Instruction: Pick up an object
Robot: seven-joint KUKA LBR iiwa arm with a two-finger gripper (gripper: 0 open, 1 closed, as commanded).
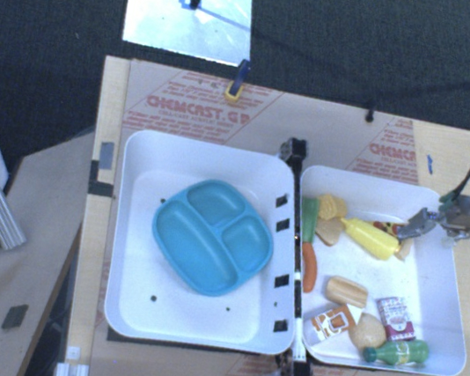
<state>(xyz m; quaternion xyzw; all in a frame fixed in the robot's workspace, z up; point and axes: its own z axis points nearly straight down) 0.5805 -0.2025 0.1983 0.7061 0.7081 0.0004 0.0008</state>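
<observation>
The yellow bottle (370,238) lies in the right bin (445,289), toward its far end, long axis running from 10 to 4 o'clock, cap end pointing at the hand. The hand (416,224) hovers just beside that end, at about 2 o'clock from the bottle, and nothing is seen between its fingers; how wide they stand I cannot tell. At 9 o'clock from the bottle sit corn (332,208) and a bread slice (328,231); a bun (347,291) lies at 6 o'clock. The blue plate (212,236) rests in the left bin (137,211).
</observation>
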